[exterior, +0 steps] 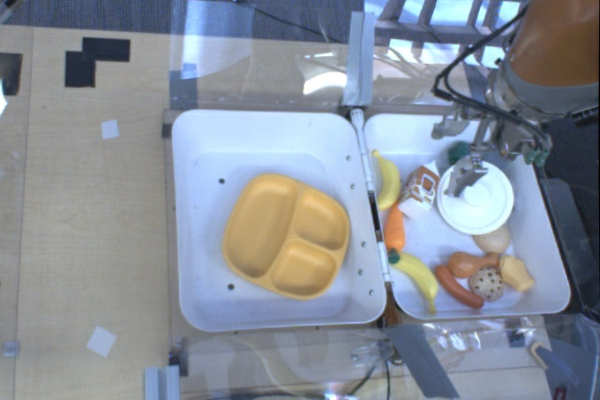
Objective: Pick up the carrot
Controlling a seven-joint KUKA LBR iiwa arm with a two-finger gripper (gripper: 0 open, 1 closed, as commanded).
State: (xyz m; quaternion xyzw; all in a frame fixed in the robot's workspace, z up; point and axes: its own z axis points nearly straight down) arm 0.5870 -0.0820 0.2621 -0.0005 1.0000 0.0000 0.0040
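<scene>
You're looking at a wooden bench bearing two white bins. The left bin is holding one yellow divided plate. The carrot is lying between two bananas in the right bin. The gripper is hovering over a white dish, empty, jaws narrow

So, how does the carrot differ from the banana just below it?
The carrot is orange, short and straight; the banana is yellow, longer and curved. The carrot lies nearly along the divider, whereas the banana slants away from it. Both lie in the right bin, near its left wall.
</scene>
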